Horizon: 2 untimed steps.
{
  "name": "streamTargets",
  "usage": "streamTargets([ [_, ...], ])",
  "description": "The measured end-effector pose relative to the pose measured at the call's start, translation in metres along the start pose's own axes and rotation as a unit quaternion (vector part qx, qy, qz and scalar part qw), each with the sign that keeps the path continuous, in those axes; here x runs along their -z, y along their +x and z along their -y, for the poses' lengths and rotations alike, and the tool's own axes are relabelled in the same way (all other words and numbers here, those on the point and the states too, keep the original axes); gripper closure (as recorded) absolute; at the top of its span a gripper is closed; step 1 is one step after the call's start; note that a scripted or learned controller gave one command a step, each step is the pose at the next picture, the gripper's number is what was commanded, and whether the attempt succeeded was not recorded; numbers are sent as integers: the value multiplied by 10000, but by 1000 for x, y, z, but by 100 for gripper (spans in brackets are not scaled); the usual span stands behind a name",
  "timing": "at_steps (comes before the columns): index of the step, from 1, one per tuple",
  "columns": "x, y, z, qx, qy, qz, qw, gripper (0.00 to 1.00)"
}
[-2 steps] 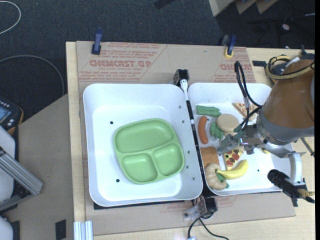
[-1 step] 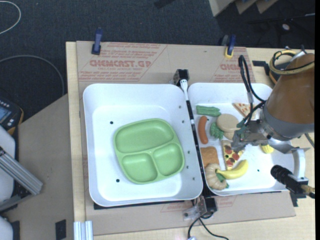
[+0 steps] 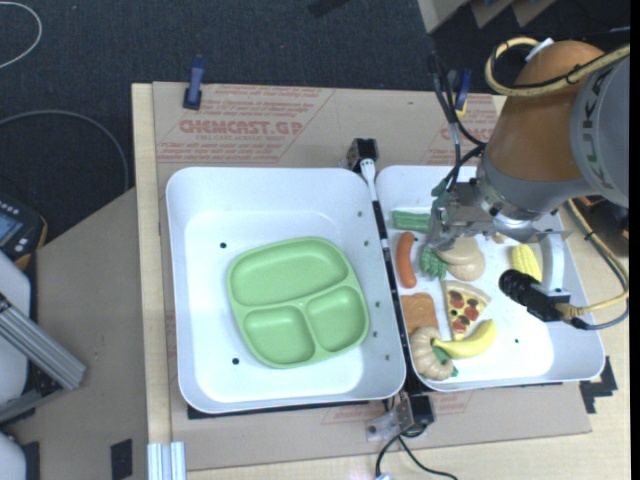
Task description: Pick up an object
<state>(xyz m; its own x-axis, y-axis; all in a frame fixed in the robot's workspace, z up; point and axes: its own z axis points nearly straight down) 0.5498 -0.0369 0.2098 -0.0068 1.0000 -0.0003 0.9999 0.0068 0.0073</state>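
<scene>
The claw [image 3: 447,236] is seen low over the right bin [image 3: 575,353], among a tight cluster of toy food; whether it is apart or together cannot be told, since the wrist and its cables cover it from above. No object is seen to be held. The likeliest target, judged from the claw's place, is the green leafy piece [image 3: 432,262] or the pale rounded piece [image 3: 463,260] just beside it; both lie touching or nearly touching one another, with a red sausage [image 3: 404,259] close on the left.

The chief risk is judged to be crowding; two pieces could be caught at once, or one pushed aside so that nothing is gripped. The pale rounded piece may roll or slip out of a pinch; the pizza slice [image 3: 463,311] and banana [image 3: 470,342] below could be knocked. The divided green plate [image 3: 297,299] in the left bin [image 3: 190,268] lies well apart and is not thought to be at risk.
</scene>
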Motion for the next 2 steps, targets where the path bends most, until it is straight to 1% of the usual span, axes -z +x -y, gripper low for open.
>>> streamTargets([
  [1, 69, 65, 2, -1, 3, -8, 10000, 100],
  [2, 24, -33, 6, -67, 58, 2, 10000, 100],
])
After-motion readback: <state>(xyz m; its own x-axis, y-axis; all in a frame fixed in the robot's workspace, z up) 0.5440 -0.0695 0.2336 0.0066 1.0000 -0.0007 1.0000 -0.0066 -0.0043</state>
